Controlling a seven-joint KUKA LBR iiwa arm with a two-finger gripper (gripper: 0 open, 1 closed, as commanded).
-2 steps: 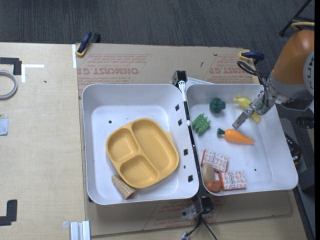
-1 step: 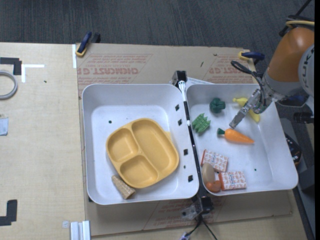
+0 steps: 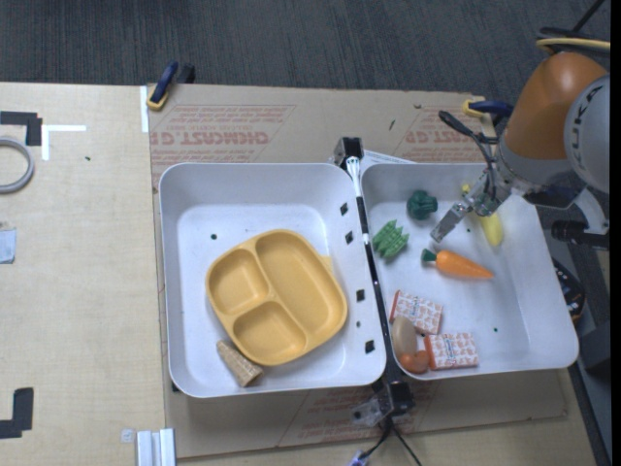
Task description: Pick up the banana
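- In the left bin [image 3: 184, 280] we see a yellow plate [image 3: 277, 297] with three sections and, just beside its near edge, a tan cracker [image 3: 239, 364]. None of this bears on the pick, and it lies well apart from the arm, so we expect no trouble here.
- Across the divider, in the right bin [image 3: 529, 343], a light green vegetable [image 3: 390, 240] and a darker green one [image 3: 421, 204] sit near the far left corner. Nearer us lie two red-and-white packets [image 3: 417, 311] and a pale, reddish fruit [image 3: 408, 346]. These are apart from the target.
- The carrot [image 3: 460, 266] worries us more: it lies just in front of the fingers, and a low or drifting descent could knock it or catch it instead.
- The gripper [image 3: 464, 214] hangs over the far right part of this bin with its fingers spread apart and nothing between them. One finger [image 3: 447, 223] points down toward the carrot's leafy end.
- The banana [image 3: 492, 227] lies just right of the gripper, close to the far wall and partly hidden by the wrist.
- Our judgement: the fingers look offset to the left of the banana, so closing here may grab air or only clip its end and push it toward the wall.
- Being smooth and curved, it could also slip out on lifting.
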